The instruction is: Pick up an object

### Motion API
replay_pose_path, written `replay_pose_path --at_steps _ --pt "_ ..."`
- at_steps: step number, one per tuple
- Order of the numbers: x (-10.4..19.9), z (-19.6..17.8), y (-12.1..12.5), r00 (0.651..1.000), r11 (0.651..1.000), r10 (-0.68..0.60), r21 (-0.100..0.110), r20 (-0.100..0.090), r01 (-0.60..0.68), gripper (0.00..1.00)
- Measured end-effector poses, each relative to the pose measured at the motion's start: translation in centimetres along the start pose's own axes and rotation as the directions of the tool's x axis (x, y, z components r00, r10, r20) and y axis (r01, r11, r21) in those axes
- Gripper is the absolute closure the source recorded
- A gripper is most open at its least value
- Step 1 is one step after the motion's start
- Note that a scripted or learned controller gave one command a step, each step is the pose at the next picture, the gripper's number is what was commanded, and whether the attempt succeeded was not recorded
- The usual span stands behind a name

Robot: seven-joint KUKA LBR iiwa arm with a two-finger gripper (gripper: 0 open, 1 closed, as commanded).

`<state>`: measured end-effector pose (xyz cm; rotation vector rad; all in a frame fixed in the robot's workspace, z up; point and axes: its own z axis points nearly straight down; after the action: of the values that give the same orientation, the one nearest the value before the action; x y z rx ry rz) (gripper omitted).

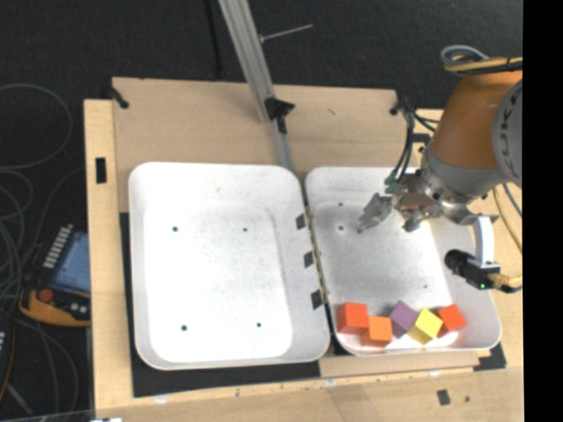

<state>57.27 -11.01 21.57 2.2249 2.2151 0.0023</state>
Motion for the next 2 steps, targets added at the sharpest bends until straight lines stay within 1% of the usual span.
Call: replay_pose_path --at_steps 1,2 --pt "2.4 10.1 -7.8 1.000 1.000 -0.004 0.013 -0.003 0.004 0.00" --pt "4.3 1.4 -6.6 1.000 1.000 -0.009 -0.008 0.000 0.009 0.00"
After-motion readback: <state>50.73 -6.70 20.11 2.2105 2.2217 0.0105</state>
